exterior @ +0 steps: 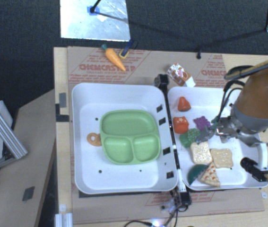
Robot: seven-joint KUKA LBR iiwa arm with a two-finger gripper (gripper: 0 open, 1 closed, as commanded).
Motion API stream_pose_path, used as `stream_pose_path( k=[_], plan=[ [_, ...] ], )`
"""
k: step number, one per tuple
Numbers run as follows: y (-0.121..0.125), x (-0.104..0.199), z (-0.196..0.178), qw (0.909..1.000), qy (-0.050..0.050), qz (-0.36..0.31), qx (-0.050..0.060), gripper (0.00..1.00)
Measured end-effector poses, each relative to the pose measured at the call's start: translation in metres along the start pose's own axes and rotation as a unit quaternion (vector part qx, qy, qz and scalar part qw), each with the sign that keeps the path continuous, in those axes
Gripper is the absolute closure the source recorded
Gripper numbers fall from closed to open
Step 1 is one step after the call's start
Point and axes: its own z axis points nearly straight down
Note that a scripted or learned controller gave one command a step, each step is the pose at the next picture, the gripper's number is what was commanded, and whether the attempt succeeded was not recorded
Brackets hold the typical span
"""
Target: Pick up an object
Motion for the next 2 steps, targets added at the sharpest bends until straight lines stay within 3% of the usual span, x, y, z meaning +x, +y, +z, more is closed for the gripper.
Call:
stream_pose_path(
  k=[2],
  plan=[
    [0.002, 0.002, 0.071, 1.0000, -0.002, 0.001, -0.006, 0.00]
  ],
)
